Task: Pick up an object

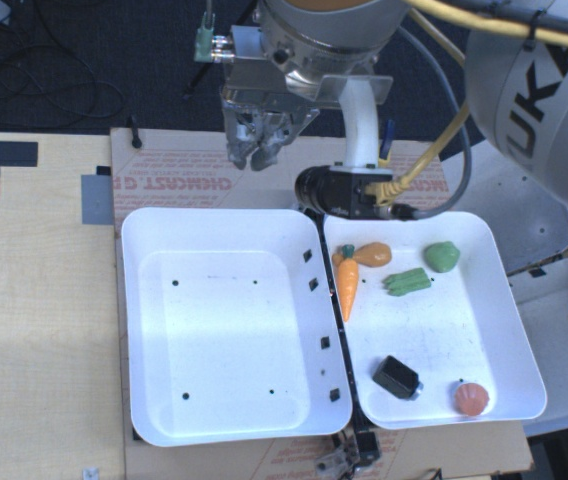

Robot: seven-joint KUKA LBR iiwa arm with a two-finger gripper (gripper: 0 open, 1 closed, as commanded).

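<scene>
gripper (256, 153) hung at 12 o'clock above bins, fingers pressed together, holding nothing | carrot (346, 283) lay at 9 o'clock of right bin (524, 368), against divider | risk: wall could block a finger, carrot slips

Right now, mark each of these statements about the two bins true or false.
1. The carrot lies in the right bin, along its left wall. True.
2. The black block sits in the left bin. False: it is in the right bin.
3. The gripper hangs above the bench behind the bins. True.
4. The gripper grips the green pod. False: the pod lies on the bin floor.
5. The pink ball is near the right bin's front corner. True.
</scene>
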